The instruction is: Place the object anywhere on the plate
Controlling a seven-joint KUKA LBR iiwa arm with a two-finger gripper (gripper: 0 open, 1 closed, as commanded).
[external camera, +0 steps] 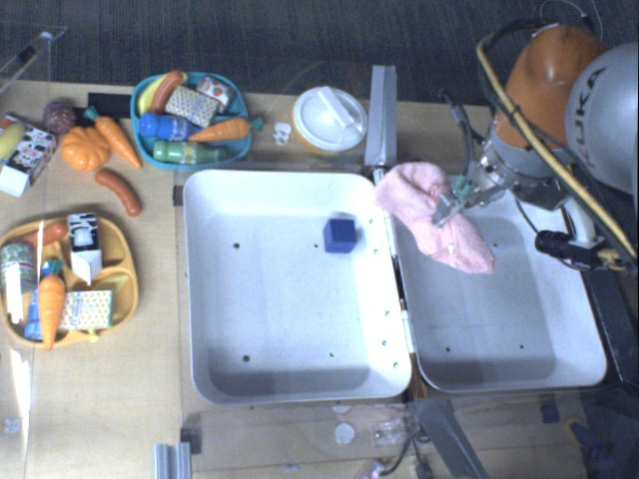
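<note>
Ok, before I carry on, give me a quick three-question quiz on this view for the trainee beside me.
1. True or false: the blue cube lies in the right bin.
2. Which thing is the gripper right over? A) the pink cloth B) the blue cube C) the bare floor of the left bin
3. Fill in: the pink cloth hangs over the wall between the two bins, with most of it in the ___ bin.

Key: 1 false, the cube is in the left bin. 2 A. 3 right.
</note>
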